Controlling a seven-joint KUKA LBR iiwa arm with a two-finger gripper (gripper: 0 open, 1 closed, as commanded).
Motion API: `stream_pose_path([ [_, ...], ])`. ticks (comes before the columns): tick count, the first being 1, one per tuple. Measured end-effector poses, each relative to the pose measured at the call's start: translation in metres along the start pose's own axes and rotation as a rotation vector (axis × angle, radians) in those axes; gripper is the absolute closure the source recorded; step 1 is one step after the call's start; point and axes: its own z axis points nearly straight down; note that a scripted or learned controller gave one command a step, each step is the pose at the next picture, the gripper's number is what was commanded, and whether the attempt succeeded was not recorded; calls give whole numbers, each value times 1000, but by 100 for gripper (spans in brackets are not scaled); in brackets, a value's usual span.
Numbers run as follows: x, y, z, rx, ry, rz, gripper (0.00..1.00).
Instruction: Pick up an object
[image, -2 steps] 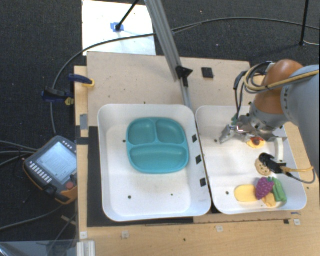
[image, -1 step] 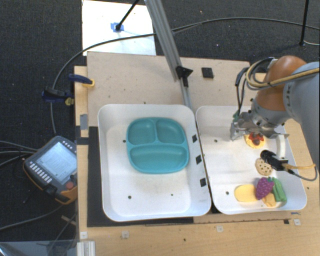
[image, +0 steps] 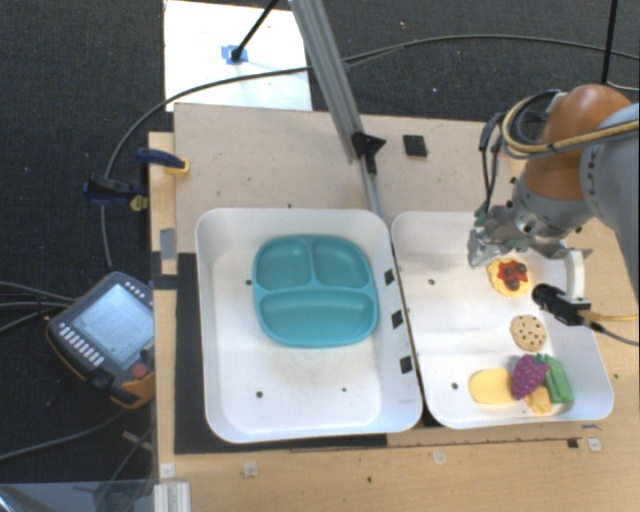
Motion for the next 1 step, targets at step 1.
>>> stream_pose_path([
  [1,-8,-1,-49,-2,-1,3,100],
])
